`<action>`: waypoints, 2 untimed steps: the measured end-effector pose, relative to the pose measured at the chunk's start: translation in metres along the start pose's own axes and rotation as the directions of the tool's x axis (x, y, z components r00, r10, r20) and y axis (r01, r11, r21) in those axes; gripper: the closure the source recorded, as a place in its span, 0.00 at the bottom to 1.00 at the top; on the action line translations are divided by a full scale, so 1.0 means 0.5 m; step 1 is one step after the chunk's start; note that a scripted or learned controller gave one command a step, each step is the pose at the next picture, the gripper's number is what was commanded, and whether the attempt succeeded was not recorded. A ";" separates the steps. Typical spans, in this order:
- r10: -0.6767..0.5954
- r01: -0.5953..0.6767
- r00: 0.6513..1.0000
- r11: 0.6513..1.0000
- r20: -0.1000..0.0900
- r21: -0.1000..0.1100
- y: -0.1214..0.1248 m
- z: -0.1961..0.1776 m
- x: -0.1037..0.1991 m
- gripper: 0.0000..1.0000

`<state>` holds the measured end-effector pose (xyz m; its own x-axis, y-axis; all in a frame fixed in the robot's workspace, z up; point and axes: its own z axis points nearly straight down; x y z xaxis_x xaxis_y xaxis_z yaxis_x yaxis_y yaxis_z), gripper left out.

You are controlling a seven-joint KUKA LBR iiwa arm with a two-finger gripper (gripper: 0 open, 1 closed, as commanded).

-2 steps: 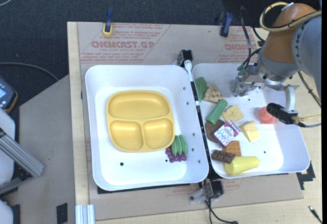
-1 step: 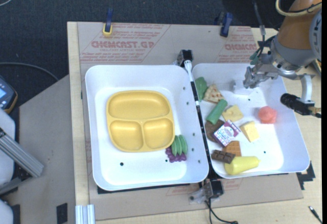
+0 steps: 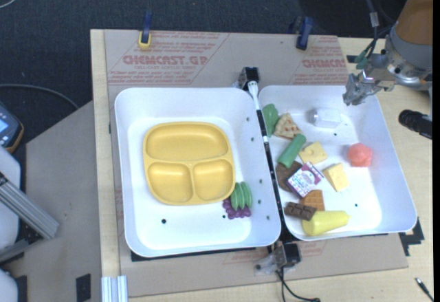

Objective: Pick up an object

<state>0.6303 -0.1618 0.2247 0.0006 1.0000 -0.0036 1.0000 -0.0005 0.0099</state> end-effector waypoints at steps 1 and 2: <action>-0.002 0.002 1.000 1.000 -0.001 0.005 0.002 -0.001 0.001 1.00; -0.005 0.005 1.000 1.000 -0.006 0.014 -0.021 0.018 0.099 1.00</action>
